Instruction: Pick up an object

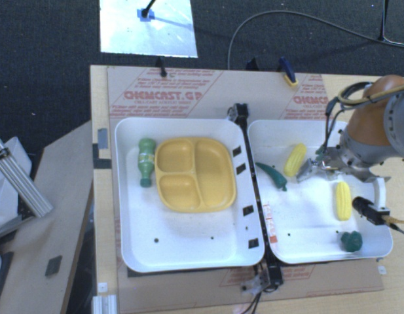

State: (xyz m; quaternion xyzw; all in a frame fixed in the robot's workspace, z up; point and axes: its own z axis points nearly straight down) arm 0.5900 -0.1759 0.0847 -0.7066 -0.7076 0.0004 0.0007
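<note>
Pincer (311, 170) fingertips indistinct beside corn cob (294, 159)

Glossy yellow plastic tray (194, 174) sits in a smooth white plastic bin (133, 241); bench board (208, 90) matt.

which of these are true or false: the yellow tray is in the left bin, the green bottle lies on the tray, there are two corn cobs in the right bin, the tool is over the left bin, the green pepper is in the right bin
1. The yellow tray is in the left bin. True.
2. The green bottle lies on the tray. False: it lies on the bin floor beside the tray's left edge.
3. Two corn cobs are in the right bin. True: one corn cob is near the tool, the other corn cob lies further toward the front.
4. The tool is over the left bin. False: it is over the right bin, close beside the upper corn cob.
5. The green pepper is in the right bin. True: it lies near the divider between the bins.
</note>
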